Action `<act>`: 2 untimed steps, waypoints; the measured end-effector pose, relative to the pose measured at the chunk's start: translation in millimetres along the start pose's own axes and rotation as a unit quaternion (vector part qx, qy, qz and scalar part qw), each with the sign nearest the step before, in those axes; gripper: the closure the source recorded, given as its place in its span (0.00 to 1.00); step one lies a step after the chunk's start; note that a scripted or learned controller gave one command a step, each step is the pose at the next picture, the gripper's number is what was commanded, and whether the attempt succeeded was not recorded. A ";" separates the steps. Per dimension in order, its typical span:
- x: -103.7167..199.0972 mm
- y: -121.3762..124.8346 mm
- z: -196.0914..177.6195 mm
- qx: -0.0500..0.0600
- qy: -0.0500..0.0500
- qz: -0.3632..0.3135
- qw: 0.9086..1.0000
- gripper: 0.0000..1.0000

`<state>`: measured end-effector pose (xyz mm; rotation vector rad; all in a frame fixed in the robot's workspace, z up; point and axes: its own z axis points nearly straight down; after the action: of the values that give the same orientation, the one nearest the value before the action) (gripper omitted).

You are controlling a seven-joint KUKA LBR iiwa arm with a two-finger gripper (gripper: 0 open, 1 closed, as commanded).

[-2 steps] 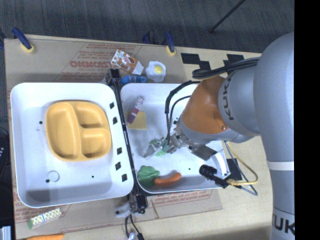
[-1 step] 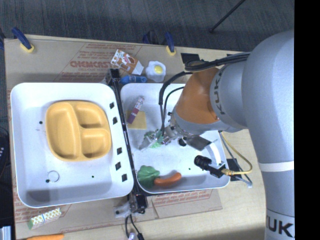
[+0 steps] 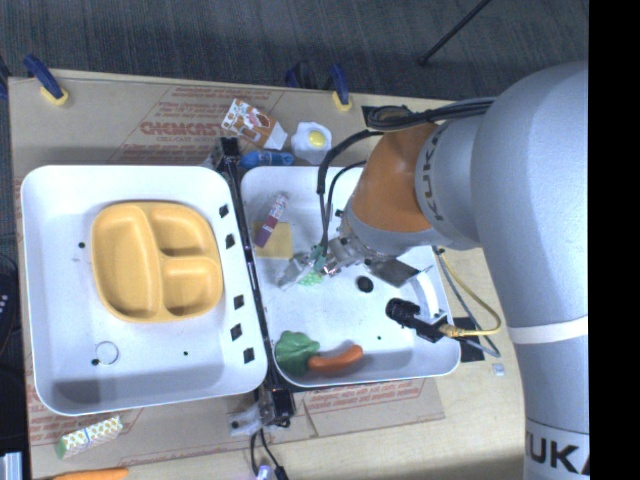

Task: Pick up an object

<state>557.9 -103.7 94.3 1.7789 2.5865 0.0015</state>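
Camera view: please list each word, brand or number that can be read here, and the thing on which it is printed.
"KUKA", grey letters on the arm, near the wrist and again at its base.
"CHEMCAST", red print on the cardboard sheet; the smaller red lines are too blurred.
The snack packet bears print too small to read.

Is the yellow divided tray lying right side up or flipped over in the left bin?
Right side up: the yellow divided tray lies flat in the left bin, its three hollow compartments facing up.
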 end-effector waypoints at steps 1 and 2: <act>-4.0 23.7 0.3 0.000 0.000 0.042 0.999 0.00; -5.0 24.5 -11.0 0.000 -0.001 0.041 0.999 1.00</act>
<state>582.5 -99.6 105.4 1.8813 2.5097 0.0002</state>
